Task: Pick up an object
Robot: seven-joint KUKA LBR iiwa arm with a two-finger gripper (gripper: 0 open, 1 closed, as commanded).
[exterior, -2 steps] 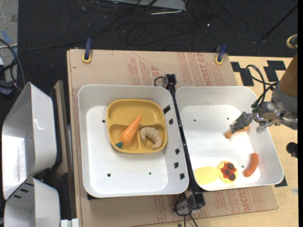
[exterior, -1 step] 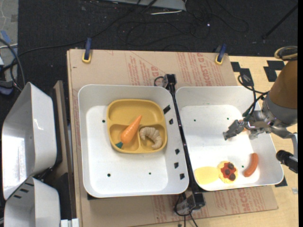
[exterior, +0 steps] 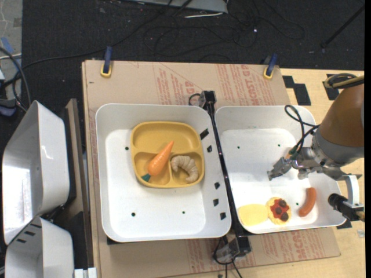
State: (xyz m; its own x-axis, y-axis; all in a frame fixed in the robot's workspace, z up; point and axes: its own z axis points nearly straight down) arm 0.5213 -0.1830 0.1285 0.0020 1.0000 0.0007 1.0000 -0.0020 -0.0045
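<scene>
Nearest, along the right bin's (exterior: 255, 126) front edge, lie a yellow disc (exterior: 251, 214), a berry tart (exterior: 279, 209) and a sausage (exterior: 308, 201). Just behind, the gripper (exterior: 278, 170) hovers over bare floor — nothing between its fingers. Farther left, the yellow plate (exterior: 167, 134) holds a carrot (exterior: 160, 158) and a shrimp (exterior: 186, 166).

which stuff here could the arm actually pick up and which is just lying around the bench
Could be picked up:
- carrot, on the yellow plate in the left bin
- shrimp, same plate
- sausage, in the right bin
- small tart with berries
- yellow disc
The end effector is over the right bin.

Just lying about:
- cables on the floor
- clamps on the board
</scene>
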